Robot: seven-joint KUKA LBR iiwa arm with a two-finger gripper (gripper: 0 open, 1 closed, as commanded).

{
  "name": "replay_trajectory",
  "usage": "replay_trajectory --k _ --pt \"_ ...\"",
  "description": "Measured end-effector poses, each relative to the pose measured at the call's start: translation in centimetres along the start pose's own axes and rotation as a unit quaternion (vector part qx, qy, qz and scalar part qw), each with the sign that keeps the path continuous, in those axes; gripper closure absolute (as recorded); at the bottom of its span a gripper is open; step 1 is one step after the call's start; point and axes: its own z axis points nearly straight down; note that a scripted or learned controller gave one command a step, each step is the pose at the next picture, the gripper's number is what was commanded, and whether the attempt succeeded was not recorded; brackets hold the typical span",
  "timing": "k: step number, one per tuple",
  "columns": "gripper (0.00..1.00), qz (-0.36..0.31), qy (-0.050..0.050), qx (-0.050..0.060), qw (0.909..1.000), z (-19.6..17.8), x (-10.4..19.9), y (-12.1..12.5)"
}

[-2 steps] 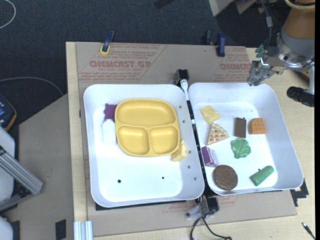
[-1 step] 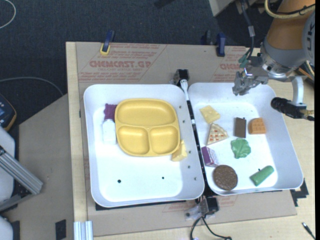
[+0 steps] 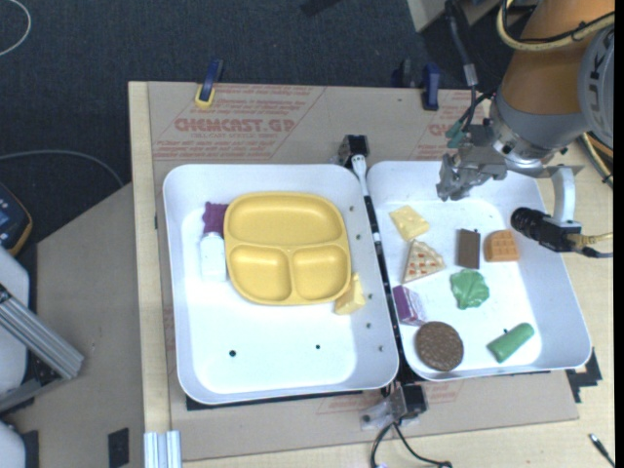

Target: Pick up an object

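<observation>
Two white bins sit side by side on the bench. The left bin (image 3: 195,359) carries a yellow divided tray (image 3: 288,246) toward its far edge, with a purple item (image 3: 214,216) and a small white bottle (image 3: 212,256) tucked against the tray's left side and a pale yellow piece (image 3: 349,298) touching its near right corner. The right bin (image 3: 556,291) holds the loose objects: a cheese wedge (image 3: 409,222) near its far left, a pizza slice (image 3: 422,261) just in front of that, a brown bar (image 3: 468,248) in the middle, an orange waffle (image 3: 501,246) beside the bar on the right, a green leafy piece (image 3: 469,289) in front of the bar, a purple wrapper (image 3: 408,305) along the left wall, a round brown cookie (image 3: 439,345) at the near edge and a green cylinder (image 3: 510,342) toward the near right corner. The gripper (image 3: 458,185) hangs over the far edge of the right bin, beyond the cheese wedge, nothing seen in it; whether the jaws are spread or closed I cannot tell
</observation>
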Motion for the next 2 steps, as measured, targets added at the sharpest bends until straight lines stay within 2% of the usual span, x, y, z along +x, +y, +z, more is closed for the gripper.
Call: replay_trajectory --k 1,2 --pt "1.00 0.000 0.000 0.000 1.0000 -0.4 4.4 -2.9" --pt "1.00 0.000 0.000 0.001 1.0000 -0.3 7.4 -6.8"
